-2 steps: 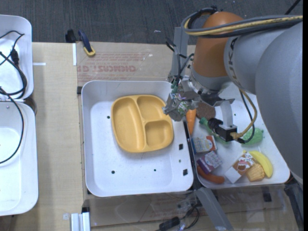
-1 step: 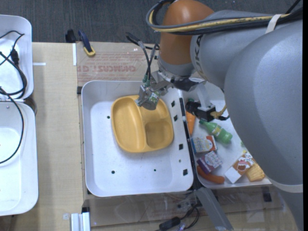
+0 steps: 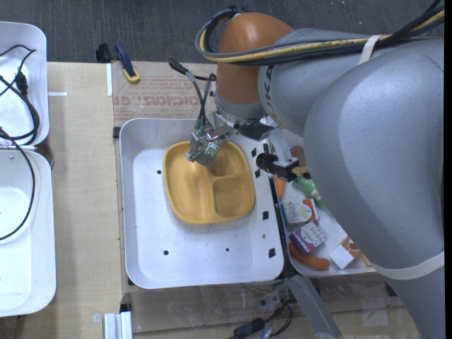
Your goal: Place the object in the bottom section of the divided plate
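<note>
Pale wood counter [image 3: 78, 189] over dark carpet, two shallow white plastic bins side by side. Left bin [image 3: 141, 253] carries the yellow divided plastic plate [image 3: 205, 196], sitting toward that bin's far edge. Right bin [image 3: 339, 270] holds small toy food items: a red sausage shape [image 3: 311, 261], a small printed carton [image 3: 300, 210], something green [image 3: 308, 186].

The grey arm's gripper [image 3: 205, 147] hangs over the plate's far rim, near its far-left corner. Cannot tell whether the fingers are apart or together; the cluster is too small and blurred. Cannot tell either whether the object is in them: no clear item visible there, and the plate sections look bare.

Judgement: target is the section on the plate's near edge, so the gripper needs to travel toward the bin's near edge, centre over that section clear of the divider ridge, descend low, then release. Dropping from here risks landing in a far section.
</note>
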Action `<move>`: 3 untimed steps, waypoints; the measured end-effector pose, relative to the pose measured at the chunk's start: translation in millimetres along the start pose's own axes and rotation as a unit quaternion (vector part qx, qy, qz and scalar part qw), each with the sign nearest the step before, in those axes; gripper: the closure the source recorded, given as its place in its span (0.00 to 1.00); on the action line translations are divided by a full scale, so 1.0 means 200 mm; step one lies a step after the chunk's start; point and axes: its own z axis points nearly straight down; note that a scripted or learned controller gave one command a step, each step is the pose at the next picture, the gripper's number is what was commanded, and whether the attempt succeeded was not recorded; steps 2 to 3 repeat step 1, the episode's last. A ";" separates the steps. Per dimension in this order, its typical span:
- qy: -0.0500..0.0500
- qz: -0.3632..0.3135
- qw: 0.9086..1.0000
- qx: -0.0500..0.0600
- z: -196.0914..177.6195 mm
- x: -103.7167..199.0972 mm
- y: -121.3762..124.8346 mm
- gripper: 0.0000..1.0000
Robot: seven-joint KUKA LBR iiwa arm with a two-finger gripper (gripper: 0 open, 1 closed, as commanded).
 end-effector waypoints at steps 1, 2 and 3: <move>0.000 -0.001 1.000 0.000 0.00 0.00 0.00 0.00; 0.000 -0.001 1.000 0.000 0.00 0.00 0.00 0.00; 0.000 -0.001 1.000 0.000 0.00 0.00 0.00 0.00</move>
